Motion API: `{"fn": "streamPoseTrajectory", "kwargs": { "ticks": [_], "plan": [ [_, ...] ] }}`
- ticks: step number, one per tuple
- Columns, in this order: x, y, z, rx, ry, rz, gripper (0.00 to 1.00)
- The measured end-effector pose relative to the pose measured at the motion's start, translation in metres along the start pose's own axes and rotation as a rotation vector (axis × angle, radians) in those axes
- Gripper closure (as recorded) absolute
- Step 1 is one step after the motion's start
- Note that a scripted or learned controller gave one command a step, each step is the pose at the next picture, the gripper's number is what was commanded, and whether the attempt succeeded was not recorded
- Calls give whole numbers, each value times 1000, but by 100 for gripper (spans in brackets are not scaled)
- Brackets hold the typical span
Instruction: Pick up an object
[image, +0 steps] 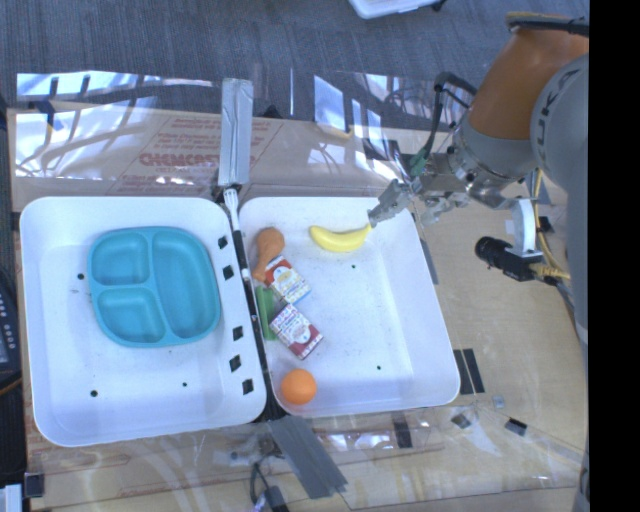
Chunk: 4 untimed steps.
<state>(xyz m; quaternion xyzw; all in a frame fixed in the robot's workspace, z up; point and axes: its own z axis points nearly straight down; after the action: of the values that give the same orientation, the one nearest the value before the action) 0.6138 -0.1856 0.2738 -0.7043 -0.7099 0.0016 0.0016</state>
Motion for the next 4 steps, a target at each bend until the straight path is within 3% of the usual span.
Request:
{"fn": "streamPoseTrajectory", "kwargs": {
  "ticks": [1, 2, 3, 4],
  "plan": [
    [29, 43, 92, 3, 1, -49, 0],
    [36, 50, 170, -22, -4, 4, 0],
    [0, 45, 170, -6, -3, -238, 0],
    [1, 34, 181, -2, 0, -283, 0]
  ]
}}
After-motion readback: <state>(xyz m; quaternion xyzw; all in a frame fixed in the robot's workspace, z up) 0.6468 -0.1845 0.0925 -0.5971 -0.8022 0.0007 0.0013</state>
